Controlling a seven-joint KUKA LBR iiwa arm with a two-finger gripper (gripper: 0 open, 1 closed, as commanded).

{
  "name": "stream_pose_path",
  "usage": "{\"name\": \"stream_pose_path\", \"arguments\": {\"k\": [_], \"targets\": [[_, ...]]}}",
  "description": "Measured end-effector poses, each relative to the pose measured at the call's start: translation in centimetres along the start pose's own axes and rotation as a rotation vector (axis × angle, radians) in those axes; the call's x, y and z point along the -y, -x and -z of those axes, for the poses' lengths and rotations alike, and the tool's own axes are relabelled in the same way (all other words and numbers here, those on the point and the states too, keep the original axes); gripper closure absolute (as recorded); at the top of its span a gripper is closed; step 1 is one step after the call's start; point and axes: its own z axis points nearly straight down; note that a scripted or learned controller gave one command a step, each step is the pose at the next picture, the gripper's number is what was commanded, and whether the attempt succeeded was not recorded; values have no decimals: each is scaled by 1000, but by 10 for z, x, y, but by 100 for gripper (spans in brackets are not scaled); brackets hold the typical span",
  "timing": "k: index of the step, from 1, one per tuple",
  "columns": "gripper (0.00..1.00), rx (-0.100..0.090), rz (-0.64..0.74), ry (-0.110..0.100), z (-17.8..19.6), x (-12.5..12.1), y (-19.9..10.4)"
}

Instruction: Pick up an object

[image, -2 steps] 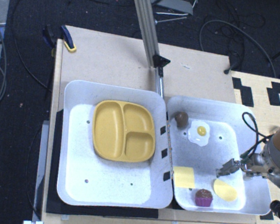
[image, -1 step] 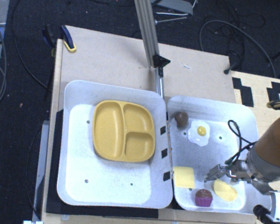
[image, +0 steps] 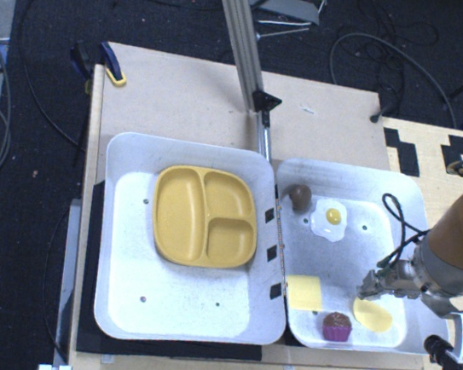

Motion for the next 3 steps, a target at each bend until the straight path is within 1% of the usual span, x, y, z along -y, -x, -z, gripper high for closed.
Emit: {"name": "stream_pose_path", "arguments": {"k": [1, 2, 3], "targets": [[100, 3, 4, 6, 62, -3, 5], [100, 2, 5, 5, 96, -4, 5], [100, 0, 10, 3, 108, -20, -44]]}}
